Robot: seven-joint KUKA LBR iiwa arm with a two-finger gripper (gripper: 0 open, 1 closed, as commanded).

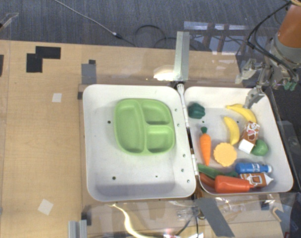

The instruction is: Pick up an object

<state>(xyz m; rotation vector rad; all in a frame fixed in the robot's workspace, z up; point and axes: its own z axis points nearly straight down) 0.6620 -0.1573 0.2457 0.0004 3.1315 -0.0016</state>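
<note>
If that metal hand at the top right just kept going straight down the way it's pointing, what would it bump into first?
Most likely the upper banana. The hand hangs over the far right corner of the right bin, its tip pointing down toward that banana's upper end. Depth is hard to judge from this slanted view, so it might touch the bin floor beside it.
</note>
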